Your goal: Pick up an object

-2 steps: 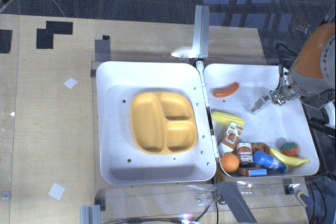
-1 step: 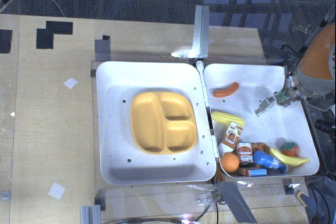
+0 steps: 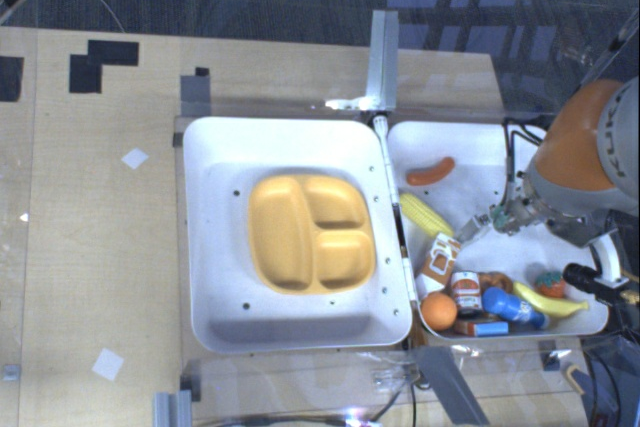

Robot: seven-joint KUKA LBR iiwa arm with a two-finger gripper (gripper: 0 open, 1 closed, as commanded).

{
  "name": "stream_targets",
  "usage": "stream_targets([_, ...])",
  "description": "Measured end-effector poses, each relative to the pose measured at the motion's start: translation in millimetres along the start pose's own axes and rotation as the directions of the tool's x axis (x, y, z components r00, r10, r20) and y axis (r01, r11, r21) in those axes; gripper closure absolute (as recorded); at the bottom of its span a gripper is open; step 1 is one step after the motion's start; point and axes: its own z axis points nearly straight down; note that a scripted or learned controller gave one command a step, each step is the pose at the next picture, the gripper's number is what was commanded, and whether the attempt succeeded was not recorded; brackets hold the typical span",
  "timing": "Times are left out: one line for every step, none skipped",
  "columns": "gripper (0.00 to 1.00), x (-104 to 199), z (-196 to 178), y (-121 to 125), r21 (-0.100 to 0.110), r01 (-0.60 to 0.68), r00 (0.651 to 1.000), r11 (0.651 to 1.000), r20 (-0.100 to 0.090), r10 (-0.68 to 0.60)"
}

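Jar [image 3: 465,292] label unreadable, right bin [image 3: 470,140]; hand [image 3: 497,219] above, grip state unclear.

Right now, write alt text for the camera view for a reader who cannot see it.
A grey robot arm with an orange band reaches from the right, its gripper low over the right bin, which holds toy food: a sausage, corn, an orange, a banana and small packages. The left bin holds a yellow divided tray.
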Motion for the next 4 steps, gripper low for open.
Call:
stream_targets([0.00,43.4,-1.0,-1.2,-0.004,-0.186,0.983,0.983,0.003,0.186])
stream_targets([0.00,2.4,-0.3,-14.3,-0.002,-0.299,0.954,0.954,0.002,0.299])
stream_targets([0.00,-47.6,0.6,-22.0,0.002,-0.513,0.858,0.858,-0.002,0.513])
stream_targets([1.00,-49.4,-12.7,-19.6,-0.007,-0.505,0.863,0.863,0.003,0.505])
